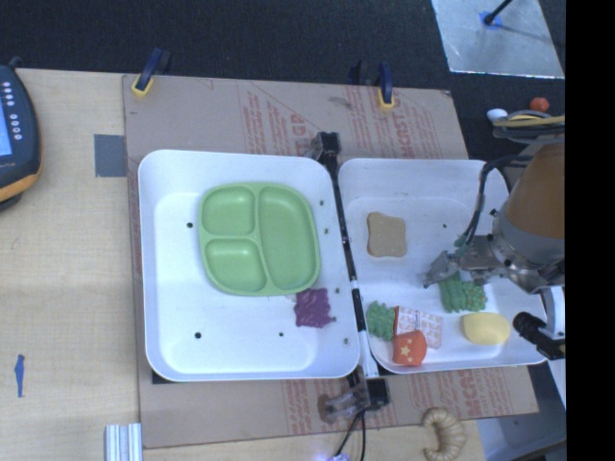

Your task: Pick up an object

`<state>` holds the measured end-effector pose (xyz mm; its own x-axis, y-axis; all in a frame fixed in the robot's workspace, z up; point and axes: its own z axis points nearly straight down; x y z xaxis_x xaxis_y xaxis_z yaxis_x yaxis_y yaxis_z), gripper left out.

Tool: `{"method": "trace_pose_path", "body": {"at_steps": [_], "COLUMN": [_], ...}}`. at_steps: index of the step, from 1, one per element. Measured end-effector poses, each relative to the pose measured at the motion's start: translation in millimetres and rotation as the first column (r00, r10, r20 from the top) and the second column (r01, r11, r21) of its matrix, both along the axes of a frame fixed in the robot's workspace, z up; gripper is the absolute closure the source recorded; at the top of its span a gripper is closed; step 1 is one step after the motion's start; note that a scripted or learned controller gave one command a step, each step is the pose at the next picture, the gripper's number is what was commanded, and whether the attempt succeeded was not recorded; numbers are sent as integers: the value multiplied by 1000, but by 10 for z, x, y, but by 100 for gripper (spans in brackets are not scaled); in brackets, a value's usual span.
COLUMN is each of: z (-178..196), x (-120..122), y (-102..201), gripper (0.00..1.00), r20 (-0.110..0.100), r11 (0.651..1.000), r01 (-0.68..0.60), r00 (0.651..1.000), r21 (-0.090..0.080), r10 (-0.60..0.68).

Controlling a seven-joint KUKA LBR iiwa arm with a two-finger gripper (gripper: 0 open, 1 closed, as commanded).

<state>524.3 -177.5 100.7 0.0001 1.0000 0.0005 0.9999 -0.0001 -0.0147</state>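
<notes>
My gripper (450, 269) hangs low over the right bin (423, 185), in its right half. Directly below and beside it lies a green leafy toy (463, 296), touching or nearly touching the gripper's tip. A yellow lemon-like piece (486, 328) rests at the bin's front right. Along the front edge sit a small green piece (381, 320), a white and red carton (423, 323) and a red piece (409, 349). A tan toast-shaped piece (386, 234) lies to the gripper's left, apart from it.
The left bin (168, 286) holds a green divided plate (259, 238) and a purple piece (313, 307) near its front right corner. The two bins' walls meet at a ridge (342, 248). A tan curled object (444, 432) lies on the bench in front.
</notes>
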Motion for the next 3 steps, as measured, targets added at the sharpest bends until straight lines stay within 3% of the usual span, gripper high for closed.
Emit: {"method": "trace_pose_path", "body": {"at_steps": [1, 2, 3], "z": [179, 174, -61], "x": [45, 45, 62], "y": [15, 16, 559], "gripper": [100, 0, 0], "r20": [10, 10, 20], "r11": [1000, 1000, 1000], "r01": [-8, -7, -8], "r00": [1000, 1000, 1000], "r21": [-2, -2, -6], "r10": [8, 7, 8]}}
